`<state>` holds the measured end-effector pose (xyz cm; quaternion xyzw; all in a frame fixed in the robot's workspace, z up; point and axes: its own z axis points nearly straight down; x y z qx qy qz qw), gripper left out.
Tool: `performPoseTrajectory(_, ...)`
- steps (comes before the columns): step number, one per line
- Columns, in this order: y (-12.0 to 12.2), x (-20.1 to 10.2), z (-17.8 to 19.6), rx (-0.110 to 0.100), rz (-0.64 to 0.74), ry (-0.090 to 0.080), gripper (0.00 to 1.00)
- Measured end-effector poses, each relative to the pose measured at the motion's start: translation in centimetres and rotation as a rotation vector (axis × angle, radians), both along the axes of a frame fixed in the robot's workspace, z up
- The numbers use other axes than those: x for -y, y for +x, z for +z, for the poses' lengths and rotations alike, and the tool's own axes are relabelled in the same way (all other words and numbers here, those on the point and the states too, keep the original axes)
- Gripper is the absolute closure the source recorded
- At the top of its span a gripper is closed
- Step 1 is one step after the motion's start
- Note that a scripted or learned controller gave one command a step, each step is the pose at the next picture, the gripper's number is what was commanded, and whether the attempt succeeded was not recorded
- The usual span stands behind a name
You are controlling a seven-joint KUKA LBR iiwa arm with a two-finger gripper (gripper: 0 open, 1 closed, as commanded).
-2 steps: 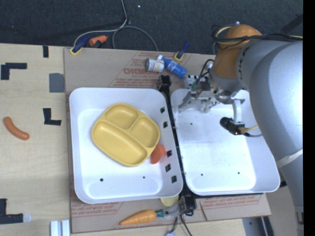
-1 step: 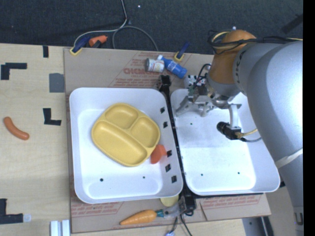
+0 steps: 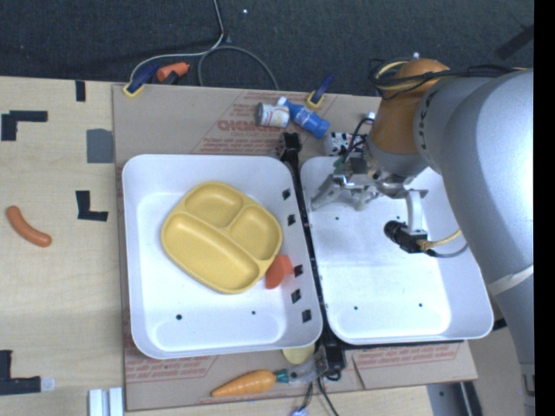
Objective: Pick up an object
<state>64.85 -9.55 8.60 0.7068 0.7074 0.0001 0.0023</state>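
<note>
A dark, speckled carpet floor (image 3: 104,16) runs along the far side, with a thin black cable (image 3: 217,24) trailing across it in a loop. The pale wooden bench (image 3: 52,319) fills the near part of the scene, marked here and there with short black tape angles (image 3: 22,124) and a grey square patch (image 3: 100,144). A brown cardboard sheet with red printing (image 3: 208,124) lies flat on the bench top, held at its far edge by a yellow and orange clamp (image 3: 154,74) and a blue clamp (image 3: 321,89). The light is even and soft, with faint shadows.
</note>
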Motion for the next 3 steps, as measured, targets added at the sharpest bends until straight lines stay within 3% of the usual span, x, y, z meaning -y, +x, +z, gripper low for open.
performPoseTrajectory(1,2.0,0.2,-0.1,-0.007,0.002,0.002,0.0)
performPoseTrajectory(2,-0.7,0.4,0.0,0.0,0.001,0.001,0.0)
performPoseTrajectory(3,2.1,0.4,-0.1,-0.003,0.002,0.002,0.0)
